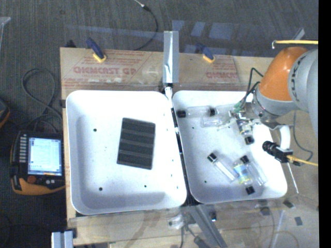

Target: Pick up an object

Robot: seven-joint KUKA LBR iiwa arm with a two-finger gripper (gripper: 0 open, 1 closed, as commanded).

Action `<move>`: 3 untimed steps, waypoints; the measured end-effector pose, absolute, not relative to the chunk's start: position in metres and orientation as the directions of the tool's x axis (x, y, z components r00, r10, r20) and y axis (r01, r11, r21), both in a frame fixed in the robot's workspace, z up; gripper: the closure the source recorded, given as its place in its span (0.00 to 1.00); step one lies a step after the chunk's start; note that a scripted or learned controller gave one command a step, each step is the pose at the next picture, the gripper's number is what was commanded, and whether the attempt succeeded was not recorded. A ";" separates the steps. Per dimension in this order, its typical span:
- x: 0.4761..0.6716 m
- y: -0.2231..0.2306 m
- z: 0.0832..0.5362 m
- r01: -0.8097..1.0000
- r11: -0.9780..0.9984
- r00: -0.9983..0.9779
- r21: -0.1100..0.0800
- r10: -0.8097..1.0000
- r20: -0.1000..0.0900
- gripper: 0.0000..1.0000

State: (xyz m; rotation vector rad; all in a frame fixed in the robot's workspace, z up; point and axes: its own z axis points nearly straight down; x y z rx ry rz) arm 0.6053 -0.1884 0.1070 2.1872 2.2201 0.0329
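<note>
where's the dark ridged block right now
The dark ridged block lies flat near the middle of the left bin, alone, well away from the hand over the right bin.

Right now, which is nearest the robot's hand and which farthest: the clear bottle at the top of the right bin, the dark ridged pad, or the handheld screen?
1. Clear bottle, right bin, just left of the hand.
2. Dark ridged pad, left bin.
3. Handheld screen, off the bench's left side.

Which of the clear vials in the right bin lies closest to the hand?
The clear vial near the bin's far wall, just left of the hand; the other vials lie together at the near side.
</note>
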 end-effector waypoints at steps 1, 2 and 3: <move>0.634 -0.178 0.106 0.999 0.042 -0.041 -0.004 0.999 0.008 0.00; 0.666 -0.190 0.107 0.997 0.062 -0.061 -0.040 0.998 0.019 0.00; 0.664 -0.195 0.115 0.997 0.067 -0.066 -0.045 0.998 0.009 1.00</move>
